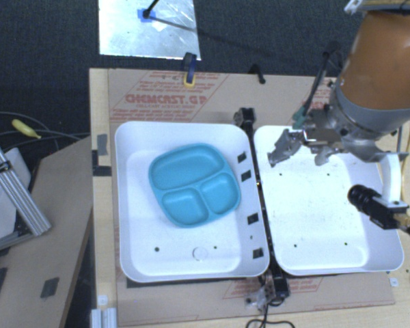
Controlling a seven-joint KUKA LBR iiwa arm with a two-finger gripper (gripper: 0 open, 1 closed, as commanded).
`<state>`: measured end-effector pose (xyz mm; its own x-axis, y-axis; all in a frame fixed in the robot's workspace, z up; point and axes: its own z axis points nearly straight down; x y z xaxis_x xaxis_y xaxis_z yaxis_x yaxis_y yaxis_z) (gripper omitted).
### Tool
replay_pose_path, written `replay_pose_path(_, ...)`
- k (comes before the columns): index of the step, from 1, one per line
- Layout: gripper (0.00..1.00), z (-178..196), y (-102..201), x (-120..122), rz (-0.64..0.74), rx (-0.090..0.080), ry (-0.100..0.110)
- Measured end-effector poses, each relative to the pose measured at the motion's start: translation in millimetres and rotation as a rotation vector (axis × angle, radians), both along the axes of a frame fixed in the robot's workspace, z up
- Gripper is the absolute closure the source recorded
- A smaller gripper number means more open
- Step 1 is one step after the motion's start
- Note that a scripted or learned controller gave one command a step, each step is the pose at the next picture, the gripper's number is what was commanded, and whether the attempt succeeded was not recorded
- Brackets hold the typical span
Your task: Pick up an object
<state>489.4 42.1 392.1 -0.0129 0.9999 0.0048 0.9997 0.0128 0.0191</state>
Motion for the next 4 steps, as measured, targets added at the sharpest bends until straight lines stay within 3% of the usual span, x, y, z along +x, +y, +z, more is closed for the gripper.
replay_pose_path(1, 1.0, 2.7, -4.6, -0.5, -0.004, -0.004, 0.012)
replay_pose_path(2, 1.0, -29.2, 75.7, -3.3, -0.002, -0.003, 0.02)
replay_pose_path(3, 0.0, -27.6, 71.2, -2.7, -0.009, -0.004, 0.018)
replay_pose_path(4, 0.0, 21.7, 102.3, -2.6, -0.007, -0.003, 0.014)
